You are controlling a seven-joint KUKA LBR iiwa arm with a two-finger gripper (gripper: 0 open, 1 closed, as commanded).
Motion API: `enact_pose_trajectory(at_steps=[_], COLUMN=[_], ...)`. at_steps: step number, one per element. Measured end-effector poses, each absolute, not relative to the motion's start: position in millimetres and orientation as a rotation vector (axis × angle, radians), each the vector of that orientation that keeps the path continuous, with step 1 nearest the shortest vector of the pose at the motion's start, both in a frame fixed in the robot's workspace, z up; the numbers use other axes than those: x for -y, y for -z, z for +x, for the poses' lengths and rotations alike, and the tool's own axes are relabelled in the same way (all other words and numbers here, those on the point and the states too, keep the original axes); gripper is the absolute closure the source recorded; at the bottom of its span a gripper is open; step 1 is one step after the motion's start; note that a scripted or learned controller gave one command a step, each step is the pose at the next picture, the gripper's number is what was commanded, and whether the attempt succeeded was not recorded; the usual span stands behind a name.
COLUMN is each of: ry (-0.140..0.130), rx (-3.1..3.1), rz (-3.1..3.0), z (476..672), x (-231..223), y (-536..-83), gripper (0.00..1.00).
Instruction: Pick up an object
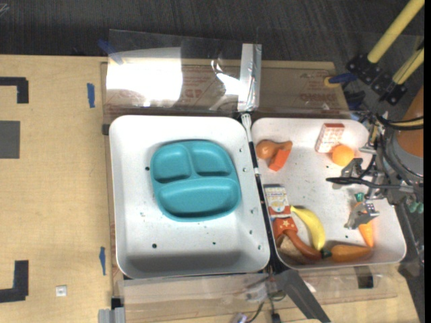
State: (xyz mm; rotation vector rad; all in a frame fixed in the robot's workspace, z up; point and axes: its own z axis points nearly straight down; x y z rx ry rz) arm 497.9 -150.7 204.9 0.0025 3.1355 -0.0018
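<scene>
Pincer (361,195) over smooth white bin (306,180), near round orange (343,155).

Grey arm (409,155) with an orange band, ending in dark metal jaws.

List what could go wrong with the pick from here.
1. The gripper hangs over the right bin's right side, close to its rim; coming down, it may strike the wall rather than a thing.
2. The banana lies on other items heaped at the bin's near edge, so a grasp there may take two things or slip.
3. The orange is round, touching the small carton; it may roll away.
</scene>
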Motion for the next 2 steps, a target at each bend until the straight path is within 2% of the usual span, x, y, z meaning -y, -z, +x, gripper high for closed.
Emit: enact_pose_trajectory(at_steps=[1, 2], ry=[0.004, 0.006], rx=[-3.112, -3.111], rz=[0.34, 0.279], z=[483.9, 485.3], x=[212.8, 223.4], y=[-96.9, -89.8], gripper=[0.0, 0.0])
